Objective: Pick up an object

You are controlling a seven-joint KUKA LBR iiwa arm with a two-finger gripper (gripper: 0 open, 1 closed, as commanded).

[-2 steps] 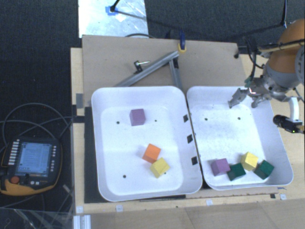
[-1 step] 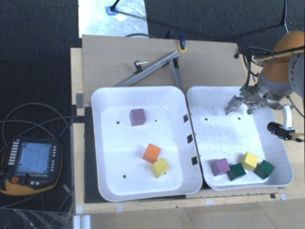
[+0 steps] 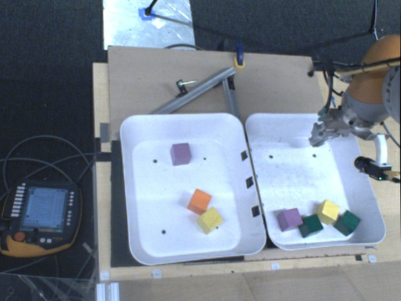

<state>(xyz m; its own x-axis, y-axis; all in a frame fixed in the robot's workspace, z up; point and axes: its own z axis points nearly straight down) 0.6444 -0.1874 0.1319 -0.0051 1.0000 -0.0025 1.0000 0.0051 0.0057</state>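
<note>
In the camera view we see the gripper (image 3: 317,135) hanging over the far part of the right bin (image 3: 362,179), close to its far rim, with nothing visible between its fingertips; whether the jaws are released or clenched we cannot tell from this slant. We judge the task to be at its approach stage: no object has been lifted. The nearest candidates lie along the near edge of that same bin, well apart from the gripper: a purple cube (image 3: 289,218), a dark green cube (image 3: 310,225) touching it or just beside it, a yellow cube (image 3: 328,211) and a second green cube (image 3: 347,222). They sit crowded together, so the next move, as we read it, calls for travelling toward the near side and descending on a block with free flanks, perhaps the purple one at the left end of the row. The left bin (image 3: 135,187) holds a lone purple block (image 3: 180,153) toward the far side and an orange block (image 3: 199,200) just beside a yellow block (image 3: 210,220). Both bins rest on a pale bench (image 3: 276,74); to the left, on dark carpet, lies a teach pendant (image 3: 41,217) with its cable.
</note>
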